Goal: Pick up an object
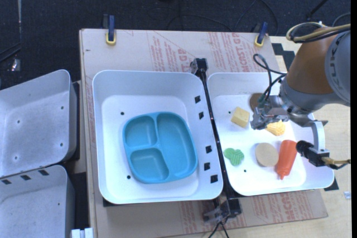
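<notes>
Carrot (286, 158), tan disc (266, 154) and green piece (234, 156) are lying nearest you, along the front of the right bin (268, 189), with the disc and carrot just about touching. Nothing here is being held yet, so you are watching an approach, not a lift.

Behind them, the gripper (261, 122) is hanging low over the middle of that bin, and you cannot tell from this angle how its jaws are standing; the wrist is covering them. Just beside it on the right, the yellow corn-like piece (276, 129) is sitting so close that it may be touching the gripper. On the other side, the pale yellow block (241, 117) is lying near but apart.

Trouble, as you should be judging it, is coming from that crowding. If the gripper is descending between the two yellow pieces, it is likely closing on nothing, or nudging the corn piece away toward the carrot. A rounded, slick toy is also prone to squirting out of a two-finger pinch. The cable (266, 76) trailing behind the wrist is looping over the bin's back wall and could be snagging.

Farther left, the blue divided tray (160, 147) is resting in the left bin (147, 81), well apart from the action on the surface (167, 50).
</notes>
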Tool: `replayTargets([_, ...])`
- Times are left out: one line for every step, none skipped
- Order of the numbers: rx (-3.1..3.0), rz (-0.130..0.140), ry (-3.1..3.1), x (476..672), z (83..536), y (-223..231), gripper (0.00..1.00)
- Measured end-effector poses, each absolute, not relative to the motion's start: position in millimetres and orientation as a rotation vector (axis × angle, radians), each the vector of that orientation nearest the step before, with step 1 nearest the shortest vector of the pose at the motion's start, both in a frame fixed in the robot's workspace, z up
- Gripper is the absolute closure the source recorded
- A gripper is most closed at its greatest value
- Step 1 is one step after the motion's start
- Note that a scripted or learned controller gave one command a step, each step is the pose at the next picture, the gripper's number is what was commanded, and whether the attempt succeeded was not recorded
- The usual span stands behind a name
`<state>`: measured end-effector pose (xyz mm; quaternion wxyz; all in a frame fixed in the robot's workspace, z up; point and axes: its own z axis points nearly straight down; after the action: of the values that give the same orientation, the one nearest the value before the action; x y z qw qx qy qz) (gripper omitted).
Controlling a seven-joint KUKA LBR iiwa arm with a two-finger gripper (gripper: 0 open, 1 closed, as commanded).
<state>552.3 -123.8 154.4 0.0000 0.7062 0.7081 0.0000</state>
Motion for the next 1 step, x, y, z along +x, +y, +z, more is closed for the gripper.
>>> replayTargets([2.218, -0.001, 2.225, 554.2, 203.8, -124.0, 1.00])
